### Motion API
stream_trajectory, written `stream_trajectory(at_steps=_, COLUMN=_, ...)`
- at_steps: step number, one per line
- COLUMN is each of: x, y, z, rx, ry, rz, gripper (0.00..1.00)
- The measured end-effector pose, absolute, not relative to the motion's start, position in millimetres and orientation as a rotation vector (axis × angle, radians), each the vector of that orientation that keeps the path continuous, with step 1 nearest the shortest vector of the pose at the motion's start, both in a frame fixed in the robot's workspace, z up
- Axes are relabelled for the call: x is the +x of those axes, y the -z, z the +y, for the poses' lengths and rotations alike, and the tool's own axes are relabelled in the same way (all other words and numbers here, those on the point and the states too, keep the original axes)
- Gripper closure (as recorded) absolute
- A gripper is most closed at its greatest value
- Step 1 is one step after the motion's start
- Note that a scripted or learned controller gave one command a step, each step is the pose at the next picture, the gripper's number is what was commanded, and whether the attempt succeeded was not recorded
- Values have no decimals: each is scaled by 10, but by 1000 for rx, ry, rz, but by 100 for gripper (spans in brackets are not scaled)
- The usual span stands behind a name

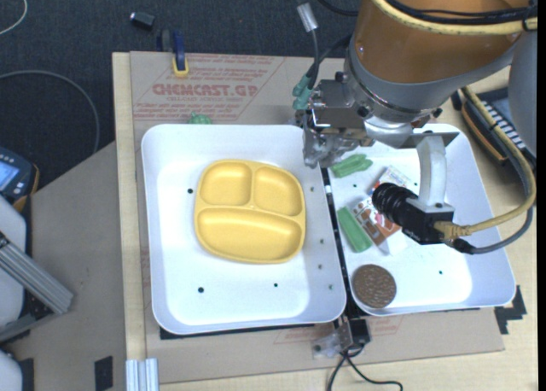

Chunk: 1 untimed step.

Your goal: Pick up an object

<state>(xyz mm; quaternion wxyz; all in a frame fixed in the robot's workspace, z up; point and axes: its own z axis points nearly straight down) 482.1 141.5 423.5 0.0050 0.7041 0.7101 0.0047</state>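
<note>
My gripper hangs low over the far left corner of the right bin, just by the divider between the two bins. A small green piece lies right beside it. Nearer the front lie a longer green piece, a red and white packet and a round brown disc. A yellow divided plate rests in the middle of the left bin. The arm's big orange and grey body covers the back of the right bin.
Both bins sit on a cardboard sheet with red print. A blue and yellow clip lies at its far edge. Dark carpet with cables surrounds the bench.
</note>
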Motion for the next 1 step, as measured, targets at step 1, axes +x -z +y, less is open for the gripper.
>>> stream_trajectory(at_steps=1, x=4825, y=-4337, z=1420, rx=2203, ry=-17, rz=2224, gripper=100)
